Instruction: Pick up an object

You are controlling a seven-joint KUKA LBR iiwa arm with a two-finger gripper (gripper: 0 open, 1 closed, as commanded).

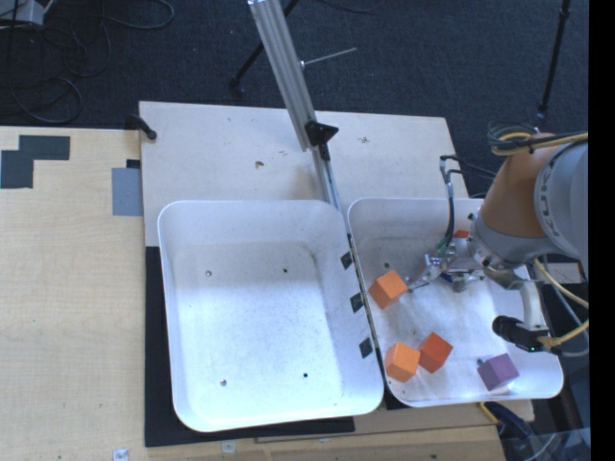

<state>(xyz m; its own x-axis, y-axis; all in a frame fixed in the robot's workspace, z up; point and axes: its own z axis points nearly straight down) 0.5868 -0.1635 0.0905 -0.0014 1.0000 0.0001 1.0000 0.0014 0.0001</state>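
In the right bin [408,209], my gripper [434,273] hangs low over the middle of the floor, reaching in from the right. An orange cube [388,288] lies just to its left, close to the tip, near the bin's left wall. I cannot tell whether they touch. Towards the front lie another orange cube [403,361] and a red-orange cube [435,351], side by side. A purple cube [498,371] rests in the front right corner.
The left bin [192,257] stands beside the right one, sharing a divider with black clips [356,301]. A slanted aluminium post [288,75] rises behind the bins. Cables [524,329] hang from the arm over the right bin's right edge.
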